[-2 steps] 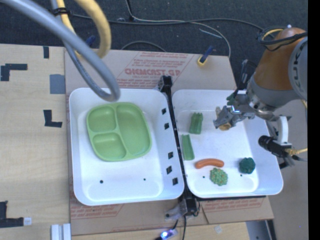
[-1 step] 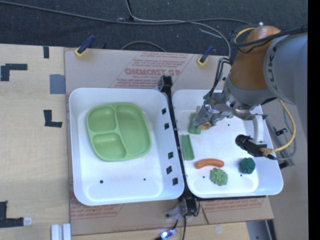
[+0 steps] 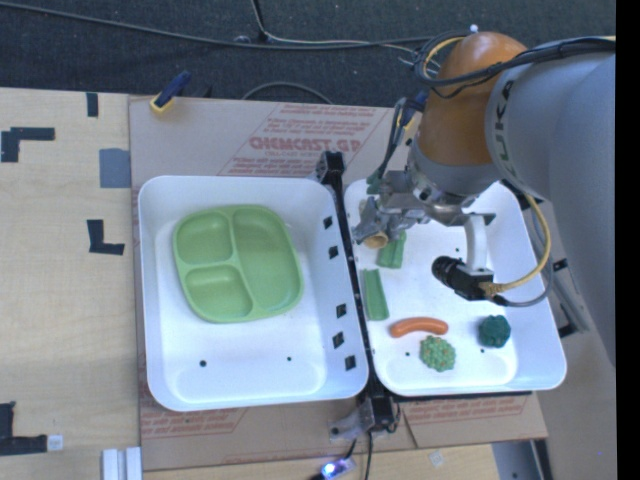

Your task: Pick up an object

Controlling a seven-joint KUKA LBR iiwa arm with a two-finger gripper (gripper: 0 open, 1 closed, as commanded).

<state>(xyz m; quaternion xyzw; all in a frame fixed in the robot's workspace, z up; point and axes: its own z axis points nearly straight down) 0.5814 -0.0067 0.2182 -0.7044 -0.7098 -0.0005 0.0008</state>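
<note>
Claw [image 3: 385, 223] low in right bin [image 3: 530, 368], upper left part, over green block [image 3: 390, 253]; finger spread: cannot tell. Risk: block sits near bin wall (tight corner), claw may clip wall or nudge block aside.

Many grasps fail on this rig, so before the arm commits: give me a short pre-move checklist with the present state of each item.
1. End effector over the right bin: ok, it sits at the bin's upper left.
2. A target lies beneath it: ok, a green block lies just below it.
3. Something already between the fingers: cannot tell.
4. Other items clear of the target: ok, the green stick, orange sausage, light green broccoli and dark green piece lie apart.
5. Room from the bin divider: not ok, target is close.
</note>
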